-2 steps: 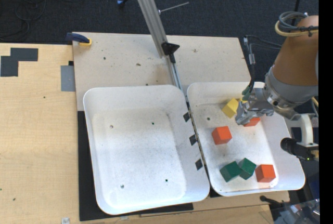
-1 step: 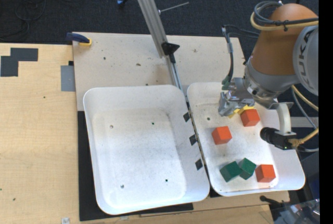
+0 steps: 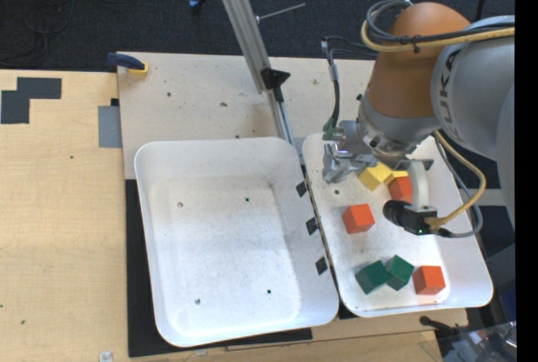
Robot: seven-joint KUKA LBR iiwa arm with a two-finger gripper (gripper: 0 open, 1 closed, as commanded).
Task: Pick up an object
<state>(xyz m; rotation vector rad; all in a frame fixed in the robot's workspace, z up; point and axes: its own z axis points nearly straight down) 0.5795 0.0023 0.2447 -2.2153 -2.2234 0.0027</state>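
Hovering my gripper (image 3: 336, 160) low over the right bin (image 3: 471, 289); I cannot tell its state. Just beside it lies a yellow block (image 3: 375, 176), an orange block (image 3: 359, 218) slightly farther.

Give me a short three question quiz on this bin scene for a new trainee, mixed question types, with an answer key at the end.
1. True or false: the two green blocks lie in the left bin.
2. Which block lies nearest the gripper?
A. the yellow block
B. the orange block at the bin's near corner
C. one of the green blocks
3. Fill in: the orange block at the bin's middle lies in the ____ bin.

Key
1. False; they lie in the right bin.
2. A
3. right
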